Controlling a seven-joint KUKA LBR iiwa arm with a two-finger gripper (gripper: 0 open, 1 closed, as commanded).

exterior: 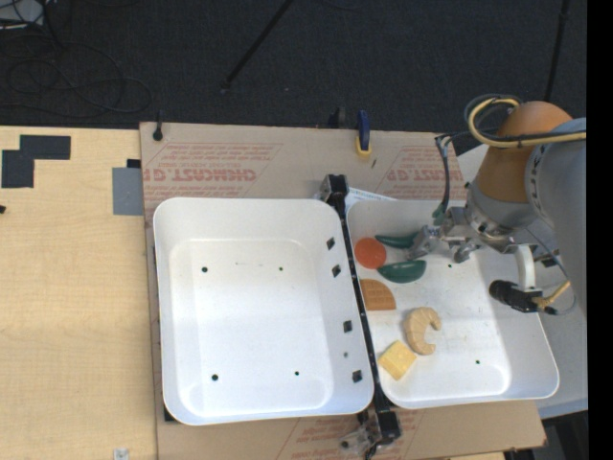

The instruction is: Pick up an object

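The right bin [517, 372] holds several small objects. An orange ball [371, 252] lies by the divider, with a dark green curved piece [396, 241] beside it and a second green piece [403, 271] just below. Further toward the front are a brown bread-like slice [377, 298], a tan croissant [421, 330] and a yellow block [397, 360]. My gripper [433, 241] is low over the bin's back part, right at the right end of the upper green piece. Whether it touches that piece is unclear.
The left bin [172, 257] sits beside the right one, with a black divider clamp [347, 286] between them. The arm's grey body and orange band [522, 161] hang over the right bin's far right corner. A blue clamp [363, 132] stands at the back edge.
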